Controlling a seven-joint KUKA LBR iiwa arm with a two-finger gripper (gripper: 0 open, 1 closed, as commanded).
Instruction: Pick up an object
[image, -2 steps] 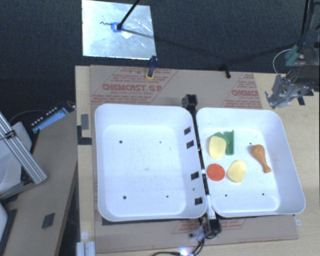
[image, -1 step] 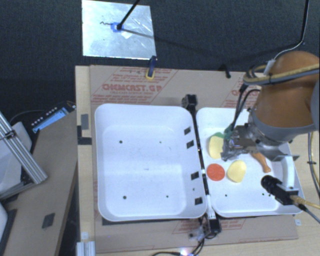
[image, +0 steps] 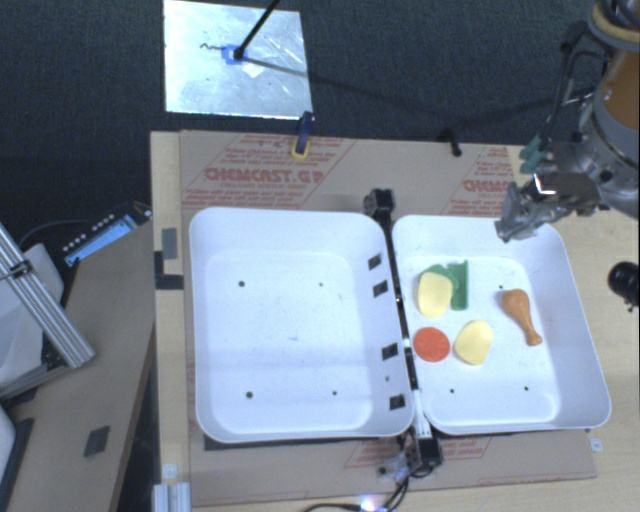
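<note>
The gripper (image: 512, 228) hovers over the far rim of the right bin (image: 575, 300), I cannot tell its fingers' state, so the approach step is in hand; next it must descend toward the drumstick (image: 522, 314) lying just below.

Grey arm (image: 610, 110), dark cables, metallic end effector (image: 515, 222).

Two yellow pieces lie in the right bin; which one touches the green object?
The upper yellow piece, lying against the green object. The lower yellow piece sits apart from it, beside the red disc.
</note>
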